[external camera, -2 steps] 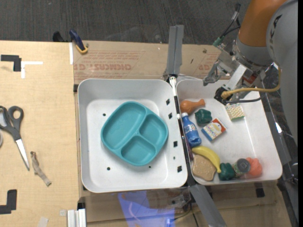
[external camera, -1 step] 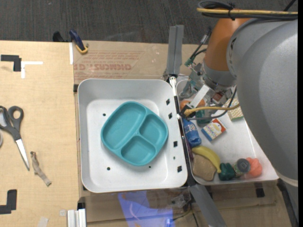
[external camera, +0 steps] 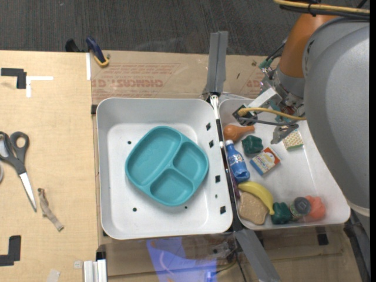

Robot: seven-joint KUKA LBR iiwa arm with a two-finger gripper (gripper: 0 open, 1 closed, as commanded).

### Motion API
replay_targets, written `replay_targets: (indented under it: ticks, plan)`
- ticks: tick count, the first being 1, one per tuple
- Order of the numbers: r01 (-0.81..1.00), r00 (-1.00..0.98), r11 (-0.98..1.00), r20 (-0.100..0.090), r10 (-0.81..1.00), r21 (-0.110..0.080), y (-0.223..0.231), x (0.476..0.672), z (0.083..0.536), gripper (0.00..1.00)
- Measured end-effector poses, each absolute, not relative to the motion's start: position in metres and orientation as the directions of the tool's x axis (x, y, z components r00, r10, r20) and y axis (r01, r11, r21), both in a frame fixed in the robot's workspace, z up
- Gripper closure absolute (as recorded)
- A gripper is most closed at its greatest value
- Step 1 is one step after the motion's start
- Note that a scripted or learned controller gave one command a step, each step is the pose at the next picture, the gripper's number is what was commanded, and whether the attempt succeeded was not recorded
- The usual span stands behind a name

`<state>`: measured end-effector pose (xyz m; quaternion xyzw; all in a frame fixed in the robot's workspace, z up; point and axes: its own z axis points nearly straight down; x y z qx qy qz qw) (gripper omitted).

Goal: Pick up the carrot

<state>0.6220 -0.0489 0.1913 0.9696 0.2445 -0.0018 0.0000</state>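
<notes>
The carrot [external camera: 239, 131] is a short, stubby cone of smooth orange with a plastic sheen. It lies on its side in the right bin [external camera: 330, 184], just beside the pincer [external camera: 281, 122] on the side toward the left bin and slightly nearer the camera, close against the wall that divides the two bins. Its blunt end points toward a dark green lump [external camera: 253, 144] that sits touching or nearly touching it; whether that lump is the carrot's leafy top cannot be told. The pincer hangs low over the far end of the right bin, and from this angle it cannot be told how wide it stands or whether it has hold of anything. Directly under the pincer on the near side lies a pale, speckled wedge [external camera: 292, 139] with a porous look. Nearer the camera than that is a small glossy carton [external camera: 265, 160] printed in red, white and blue. A blue bottle [external camera: 237, 161] with a white cap lies along the dividing wall, below the carrot. Well away from the pincer, at the bin's near end, are a curved yellow banana [external camera: 259, 192], a matte brown bread slice [external camera: 252, 209], a green knobbly piece [external camera: 281, 212], a grey disc [external camera: 301, 205] and a salmon-pink block [external camera: 316, 207]. In the left bin [external camera: 103, 157], well apart from the pincer, rests a smooth teal divided plate [external camera: 167, 165].
</notes>
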Motion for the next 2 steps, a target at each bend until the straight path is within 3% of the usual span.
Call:
replay_targets:
  ticks: [1,2]
  plan:
    - [0.198,0.980,-0.980,0.000,0.198,-0.001,-0.0439,0.6394,0.1923,0.00]
    - [0.194,0.981,-0.981,-0.003,0.194,-0.002,-0.0454,0.6392,0.2009,1.00]
